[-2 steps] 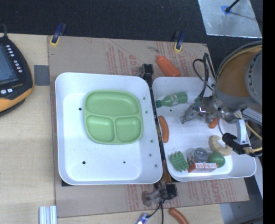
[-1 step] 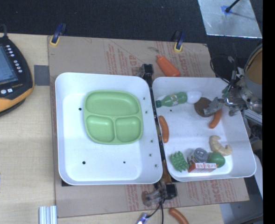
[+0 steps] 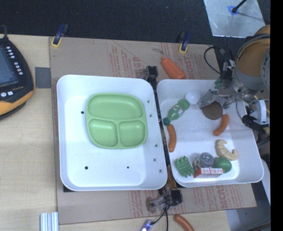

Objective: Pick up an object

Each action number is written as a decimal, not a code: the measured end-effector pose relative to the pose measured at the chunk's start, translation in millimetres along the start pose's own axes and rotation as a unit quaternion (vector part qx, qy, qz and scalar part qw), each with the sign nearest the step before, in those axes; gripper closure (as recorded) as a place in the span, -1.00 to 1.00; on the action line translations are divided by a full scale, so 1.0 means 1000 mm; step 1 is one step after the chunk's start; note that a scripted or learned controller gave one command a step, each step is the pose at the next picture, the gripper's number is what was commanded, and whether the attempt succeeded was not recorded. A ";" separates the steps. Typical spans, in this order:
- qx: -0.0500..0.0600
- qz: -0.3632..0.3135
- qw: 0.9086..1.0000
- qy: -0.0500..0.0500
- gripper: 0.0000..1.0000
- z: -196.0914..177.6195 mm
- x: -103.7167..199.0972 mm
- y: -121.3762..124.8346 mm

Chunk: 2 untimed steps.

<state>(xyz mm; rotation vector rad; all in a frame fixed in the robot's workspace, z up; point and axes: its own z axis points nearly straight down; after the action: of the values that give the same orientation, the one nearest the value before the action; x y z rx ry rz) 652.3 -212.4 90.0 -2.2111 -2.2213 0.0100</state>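
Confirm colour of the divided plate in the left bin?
Light green, all three compartments. The plate shows clearly in the camera view, sitting in the white left bin.

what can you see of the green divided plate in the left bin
The green divided plate is pale green, looks like matte plastic, with rounded corners and three compartments: one wide one toward the far side, two smaller ones nearer the camera. It lies flat and upright in the left bin, slightly toward the far right, nothing on it.

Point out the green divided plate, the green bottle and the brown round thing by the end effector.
green divided plate [image 3: 116,120], camera view, middle where the compartments meet
green bottle [image 3: 177,110], camera view, on its body
brown round thing [image 3: 212,111], camera view, on its top face
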 end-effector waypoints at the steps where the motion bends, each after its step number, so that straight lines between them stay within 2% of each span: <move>1: -0.002 0.000 1.000 0.000 -1.00 -0.002 0.010 0.004; 2: -0.003 0.000 1.000 0.000 -1.00 -0.002 0.051 0.003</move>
<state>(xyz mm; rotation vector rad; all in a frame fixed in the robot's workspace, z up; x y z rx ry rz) 655.5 -161.4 91.8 -2.2127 -2.2249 0.0044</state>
